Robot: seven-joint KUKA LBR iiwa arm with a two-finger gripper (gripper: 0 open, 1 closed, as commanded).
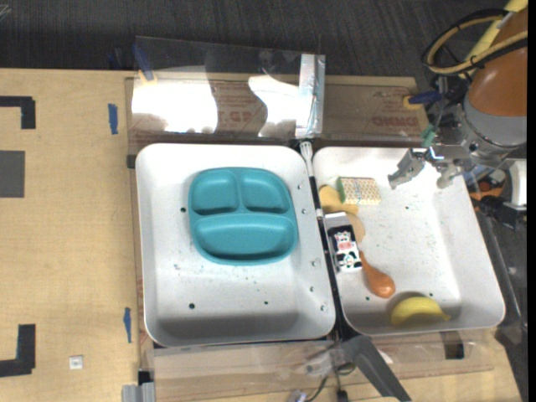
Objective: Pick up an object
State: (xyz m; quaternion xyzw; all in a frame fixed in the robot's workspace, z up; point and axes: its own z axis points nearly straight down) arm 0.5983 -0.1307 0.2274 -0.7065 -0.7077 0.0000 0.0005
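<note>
The gripper (425, 172) is seen spread apart, holding nothing, over the right bin's (435, 233) far edge. A yellow object (416, 309) at the near edge is hard to identify, and the arm is cut off at right.

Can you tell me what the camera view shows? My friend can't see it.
A robot gripper hangs open over the right bin, which holds a banana, a small box and other little things. The left bin holds a blue plate.
</note>
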